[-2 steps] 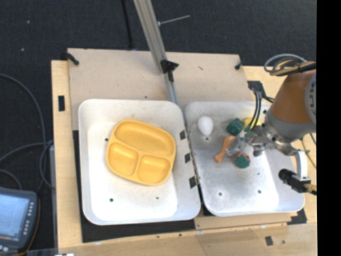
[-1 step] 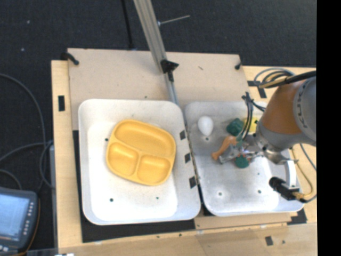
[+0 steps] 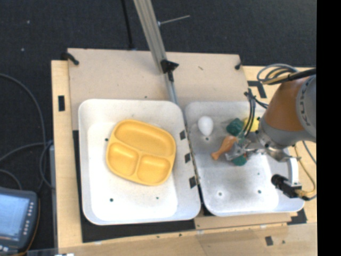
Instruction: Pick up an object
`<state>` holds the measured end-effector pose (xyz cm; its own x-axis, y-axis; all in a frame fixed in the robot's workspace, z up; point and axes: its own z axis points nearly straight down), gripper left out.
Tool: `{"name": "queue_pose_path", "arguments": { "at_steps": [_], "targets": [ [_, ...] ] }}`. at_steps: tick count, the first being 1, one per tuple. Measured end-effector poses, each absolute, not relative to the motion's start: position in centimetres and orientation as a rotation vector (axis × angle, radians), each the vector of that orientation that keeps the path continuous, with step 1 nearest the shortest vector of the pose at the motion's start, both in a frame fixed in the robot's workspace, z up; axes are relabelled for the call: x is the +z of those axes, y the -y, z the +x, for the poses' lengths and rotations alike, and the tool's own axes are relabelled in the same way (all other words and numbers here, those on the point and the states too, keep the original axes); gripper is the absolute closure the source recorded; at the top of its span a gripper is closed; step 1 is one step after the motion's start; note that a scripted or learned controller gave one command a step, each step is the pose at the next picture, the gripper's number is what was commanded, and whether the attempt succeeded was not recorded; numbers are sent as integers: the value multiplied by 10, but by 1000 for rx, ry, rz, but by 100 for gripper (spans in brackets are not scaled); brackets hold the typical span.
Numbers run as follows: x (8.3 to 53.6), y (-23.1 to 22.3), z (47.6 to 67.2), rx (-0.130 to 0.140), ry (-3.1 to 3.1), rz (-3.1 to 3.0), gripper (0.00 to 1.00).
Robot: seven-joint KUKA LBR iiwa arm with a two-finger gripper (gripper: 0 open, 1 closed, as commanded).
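The robot's pincer (image 3: 238, 152) is low in the right bin (image 3: 234, 196), among a small cluster of objects; whether it is released or clenched cannot be told. Just left of it lies an orange-brown object (image 3: 222, 147), touching or nearly so. A dark green object (image 3: 234, 126) sits just above, a yellow piece (image 3: 250, 125) beside that. A white egg-shaped object (image 3: 205, 125) rests farther left, apart. The left bin (image 3: 96, 196) holds a yellow divided plate (image 3: 141, 152). Both bins sit on the desk (image 3: 122, 71).
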<state>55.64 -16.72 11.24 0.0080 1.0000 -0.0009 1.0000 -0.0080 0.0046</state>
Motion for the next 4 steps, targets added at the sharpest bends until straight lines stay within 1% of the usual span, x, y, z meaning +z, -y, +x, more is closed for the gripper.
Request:
{"name": "queue_pose_path", "arguments": {
  "at_steps": [1, 2, 3, 4],
  "targets": [
    [162, 170, 567, 5, -2220, 2215, 100],
    [206, 172, 571, 5, -2221, 2214, 100],
    [261, 174, 573, 5, -2221, 2212, 100],
    [259, 118, 555, 2, -2227, 2214, 100]
  ]
}}
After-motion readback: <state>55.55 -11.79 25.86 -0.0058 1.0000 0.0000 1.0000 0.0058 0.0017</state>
